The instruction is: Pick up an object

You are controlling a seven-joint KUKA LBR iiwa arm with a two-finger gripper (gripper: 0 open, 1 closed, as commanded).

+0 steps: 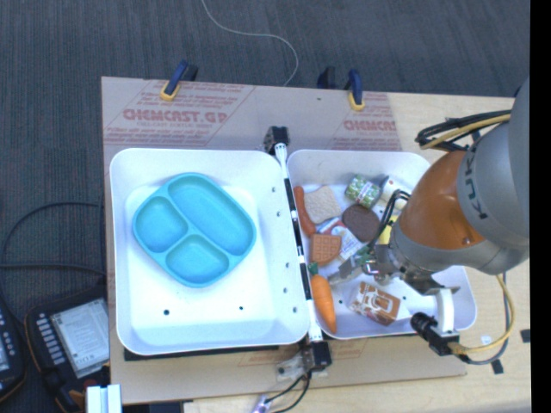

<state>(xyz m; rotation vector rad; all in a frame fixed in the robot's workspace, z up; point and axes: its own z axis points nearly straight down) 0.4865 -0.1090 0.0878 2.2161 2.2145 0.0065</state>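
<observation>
The arm [469, 200] reaches in from the right and hangs over the right bin [411, 157], its grey body and orange band covering much of that bin's right half. The gripper [368, 263] points down and to the left among the toys near the middle of the bin. Whether the claw is spread or pressed together cannot be told, since its tips are lost in the clutter beneath the wrist, and nothing can be seen pinched in it.

The right bin holds a heap of toy food. A carrot [323, 303] lies along its left wall near the front corner. Just beside the gripper, toward the front, lies a brown and white packet [377, 303]. A waffle-like orange square [325, 248] sits just left of the gripper, with a pale slice of bread [323, 203] behind it. A dark brown round piece [362, 222] lies near the wrist, and a green and white can [365, 190] lies tilted toward the back of the bin. A thin reddish strip [301, 213] runs along the left wall.

The left bin [129, 317] holds a blue divided plate [194, 228] with three compartments, set slantwise
</observation>
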